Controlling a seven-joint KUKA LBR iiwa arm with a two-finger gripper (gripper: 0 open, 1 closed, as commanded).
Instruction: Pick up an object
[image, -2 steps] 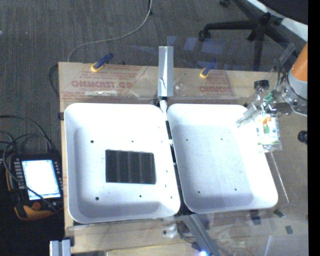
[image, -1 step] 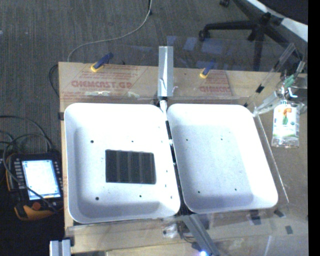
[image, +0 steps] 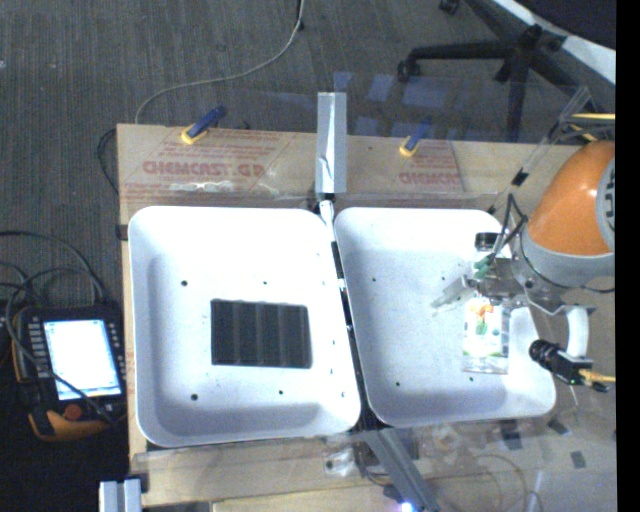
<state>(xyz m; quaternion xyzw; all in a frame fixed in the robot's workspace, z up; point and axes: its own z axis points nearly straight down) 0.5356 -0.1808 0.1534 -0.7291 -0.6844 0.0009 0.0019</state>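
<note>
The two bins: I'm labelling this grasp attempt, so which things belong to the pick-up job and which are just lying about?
Job:
- end effector
- clear packet with orange and green print
- right bin

Lying about:
- dark ribbed block in left bin
- handheld screen
- two clamps

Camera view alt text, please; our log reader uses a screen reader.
The gripper hangs low over a small clear packet in the right bin. The left bin holds a dark ribbed rectangle.
</note>
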